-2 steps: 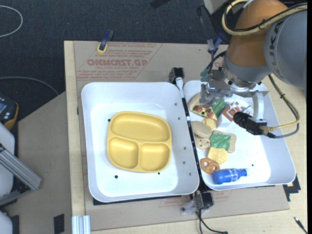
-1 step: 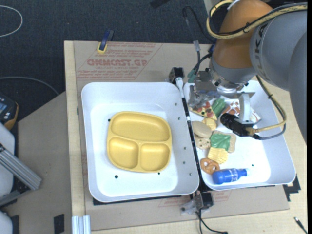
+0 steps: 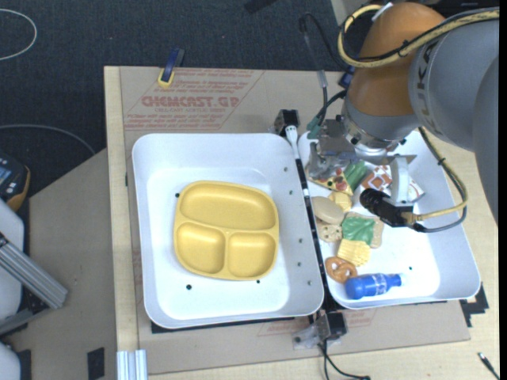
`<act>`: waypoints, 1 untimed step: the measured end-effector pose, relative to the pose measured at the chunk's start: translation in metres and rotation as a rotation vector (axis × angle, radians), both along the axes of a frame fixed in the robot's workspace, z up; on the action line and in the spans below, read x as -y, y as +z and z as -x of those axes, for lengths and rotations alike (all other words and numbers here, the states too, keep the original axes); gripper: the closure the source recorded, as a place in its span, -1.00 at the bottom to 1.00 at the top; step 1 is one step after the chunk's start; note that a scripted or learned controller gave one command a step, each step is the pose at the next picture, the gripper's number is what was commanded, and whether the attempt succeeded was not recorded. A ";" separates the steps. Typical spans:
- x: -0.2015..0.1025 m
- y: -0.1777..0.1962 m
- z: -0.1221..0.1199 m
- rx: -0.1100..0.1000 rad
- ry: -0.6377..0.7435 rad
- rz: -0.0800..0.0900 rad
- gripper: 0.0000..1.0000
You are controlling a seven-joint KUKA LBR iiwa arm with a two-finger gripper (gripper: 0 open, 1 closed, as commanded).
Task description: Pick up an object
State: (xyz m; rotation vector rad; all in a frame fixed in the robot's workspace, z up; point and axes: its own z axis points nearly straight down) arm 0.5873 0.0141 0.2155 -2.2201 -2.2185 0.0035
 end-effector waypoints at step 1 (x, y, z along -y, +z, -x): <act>0.002 0.020 -0.002 0.008 0.001 0.001 1.00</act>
